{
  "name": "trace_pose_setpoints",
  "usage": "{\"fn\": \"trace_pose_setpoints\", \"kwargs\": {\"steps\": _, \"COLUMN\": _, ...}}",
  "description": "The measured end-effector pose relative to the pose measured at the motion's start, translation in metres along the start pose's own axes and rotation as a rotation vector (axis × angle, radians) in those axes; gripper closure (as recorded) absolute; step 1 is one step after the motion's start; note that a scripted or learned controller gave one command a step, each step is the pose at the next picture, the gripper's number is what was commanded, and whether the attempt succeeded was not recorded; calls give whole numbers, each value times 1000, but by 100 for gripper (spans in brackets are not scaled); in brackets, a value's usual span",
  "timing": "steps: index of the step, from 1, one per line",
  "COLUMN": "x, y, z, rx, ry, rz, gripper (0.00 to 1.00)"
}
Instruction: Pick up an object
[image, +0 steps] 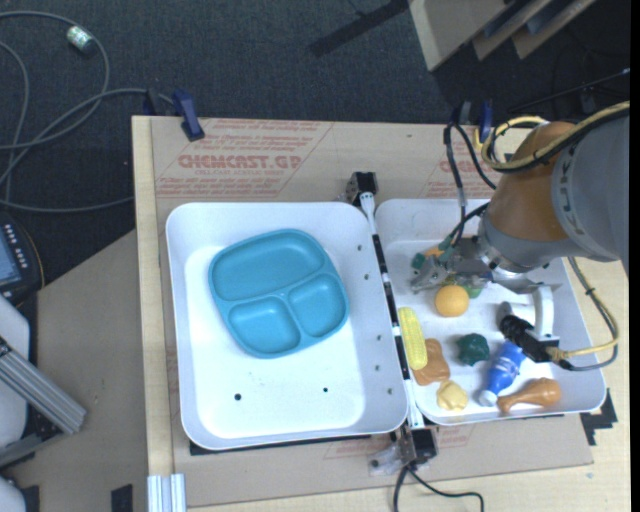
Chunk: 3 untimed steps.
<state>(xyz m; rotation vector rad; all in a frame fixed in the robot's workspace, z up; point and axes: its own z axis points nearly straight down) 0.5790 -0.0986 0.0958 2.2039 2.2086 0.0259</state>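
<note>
Dark carpet floor with loose cables; on it a bench topped with printed cardboard (300, 150), bearing two shallow white bins side by side.

Right bin (400, 215): seven small objects counted; one orange ball (452, 300); one yellow corn cob (409, 335) lying along the bin's left wall; one tan bread-like piece (432, 365) touching the cob's lower end; one small yellow piece (451, 396) below that; one dark green lump (472, 348); one blue-and-white bottle (504, 371), tilted; one brown drumstick (530, 395) at the bin's lower right corner.

Orange ball lies near the middle of the right bin, just below and slightly left of the gripper (440, 262); ball and gripper close, contact not evident; nothing visible between the fingers; whether the fingers are apart or together cannot be told, the wrist and cabling cover them. A green-grey item at the gripper tip is too blurred to identify.

Left bin (200, 400): one light-blue divided plate (278, 292), three compartments, lying flat in the upper half of the bin.

Arm (590, 190), grey with orange band, enters from the right over the right bin's upper part.
</note>
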Motion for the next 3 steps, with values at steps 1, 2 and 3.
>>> {"fn": "trace_pose_setpoints", "kwargs": {"steps": 1, "x": -8, "y": 56, "z": 8, "rx": 11, "ry": -2, "rz": 0, "gripper": 0}}
{"fn": "trace_pose_setpoints", "kwargs": {"steps": 2, "x": -6, "y": 52, "z": 2, "rx": 22, "ry": 1, "rz": 0, "gripper": 100}}
{"fn": "trace_pose_setpoints", "kwargs": {"steps": 3, "x": 46, "y": -2, "z": -95, "rx": 23, "ry": 6, "rz": -3, "gripper": 100}}
